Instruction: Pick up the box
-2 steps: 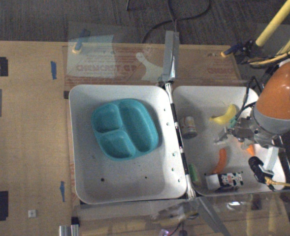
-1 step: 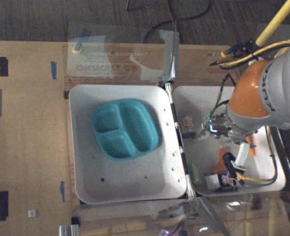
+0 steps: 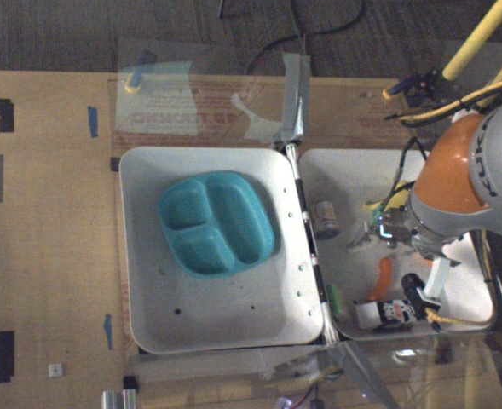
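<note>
Lying flat near the right bin's [image 3: 336,164] front wall, box [image 3: 385,313] runs left-right; jaws' state unclear.

KUKA iiwa arm [image 3: 481,181]: rounded grey housing with a broad orange band [image 3: 451,173] above the wrist. Yellow and black cables [image 3: 442,109] run along its upper side. Small metallic fittings and a white finger-like part [image 3: 436,278] sit below the wrist.
</note>
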Tool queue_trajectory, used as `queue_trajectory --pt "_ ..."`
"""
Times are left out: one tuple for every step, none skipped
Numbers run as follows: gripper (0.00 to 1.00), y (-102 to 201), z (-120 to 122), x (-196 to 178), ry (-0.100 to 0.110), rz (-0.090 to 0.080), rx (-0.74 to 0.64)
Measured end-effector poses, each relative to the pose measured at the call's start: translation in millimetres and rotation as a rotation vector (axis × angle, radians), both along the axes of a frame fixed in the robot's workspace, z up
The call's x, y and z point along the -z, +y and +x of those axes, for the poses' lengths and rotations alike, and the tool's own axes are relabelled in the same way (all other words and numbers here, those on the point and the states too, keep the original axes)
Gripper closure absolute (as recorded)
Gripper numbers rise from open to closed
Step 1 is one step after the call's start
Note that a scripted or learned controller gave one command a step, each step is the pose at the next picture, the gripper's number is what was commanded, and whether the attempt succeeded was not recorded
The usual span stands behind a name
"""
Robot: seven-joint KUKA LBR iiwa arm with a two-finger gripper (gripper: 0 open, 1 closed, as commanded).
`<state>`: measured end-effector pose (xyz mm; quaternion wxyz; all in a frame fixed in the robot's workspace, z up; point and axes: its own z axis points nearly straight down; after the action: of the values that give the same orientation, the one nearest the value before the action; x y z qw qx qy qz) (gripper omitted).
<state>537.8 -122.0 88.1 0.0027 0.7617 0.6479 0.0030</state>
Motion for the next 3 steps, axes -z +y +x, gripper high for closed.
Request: queue_trajectory --pt "0.00 -21.2 12.4 0.3 0.000 0.000 0.008" --pt "1.00 -25.3 12.8 -9.9 -0.002 -0.006 0.012" --pt "0.00 -25.3 12.7 -9.8 -0.002 -0.006 0.012"
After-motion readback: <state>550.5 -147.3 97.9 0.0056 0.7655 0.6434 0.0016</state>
